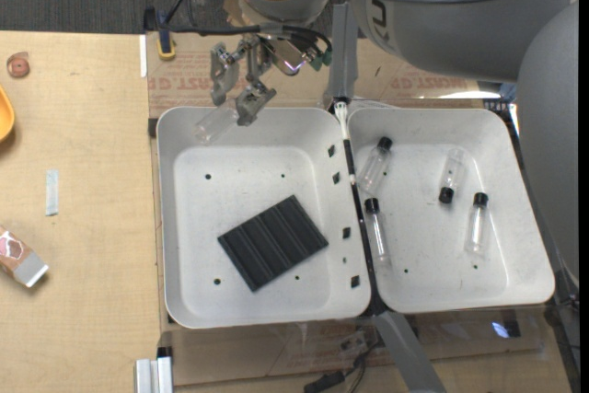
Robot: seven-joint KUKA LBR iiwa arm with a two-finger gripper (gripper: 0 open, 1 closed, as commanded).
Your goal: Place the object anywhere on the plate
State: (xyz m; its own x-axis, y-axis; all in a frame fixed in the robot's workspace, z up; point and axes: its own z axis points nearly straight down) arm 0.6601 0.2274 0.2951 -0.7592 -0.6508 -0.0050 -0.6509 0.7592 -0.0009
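A black ribbed plate (273,242) lies flat in the left bin (184,290), a little front of centre. My gripper (236,103) hangs over the back rim of that bin, well behind the plate. Its two fingers stand apart and I see nothing between them. A clear tube (206,128) lies faintly against the white at the bin's back left corner, just below and left of the fingertips, apart from them. It is not on the plate.
The right bin (529,281) holds several clear tubes with black caps: one by the divider (375,163), one in front of it (375,227), two further right (449,179) (477,221). Small items lie on the wooden bench (83,290) at left.
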